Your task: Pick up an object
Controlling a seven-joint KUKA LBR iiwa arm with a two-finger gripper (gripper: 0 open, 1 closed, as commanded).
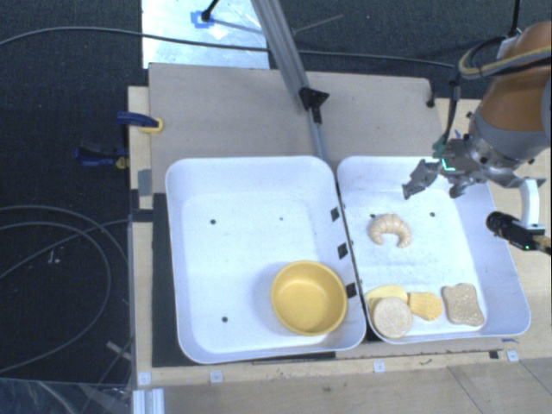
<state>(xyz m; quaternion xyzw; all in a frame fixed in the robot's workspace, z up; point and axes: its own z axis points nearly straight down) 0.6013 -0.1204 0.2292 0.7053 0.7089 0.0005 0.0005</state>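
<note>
My gripper (pixel 440 184) hangs over the back of the right bin (pixel 498 257), fingers spread apart and nothing between them. A pale croissant (pixel 390 229) lies in the middle of that bin, below and left of the gripper. Along the bin's front edge sit a round cracker-like disc (pixel 393 317), a yellow piece (pixel 385 295) behind it, a ridged yellow chip (pixel 424 305) and a slice of bread (pixel 463 304). A yellow bowl (pixel 308 297) stands in the front right corner of the left bin (pixel 216 231).
A slanted metal pole (pixel 289 50) with a black clamp crosses the bench behind the bins. Blue and yellow clamps (pixel 129 136) grip the bench's left edge. Cables lie on the dark floor at left.
</note>
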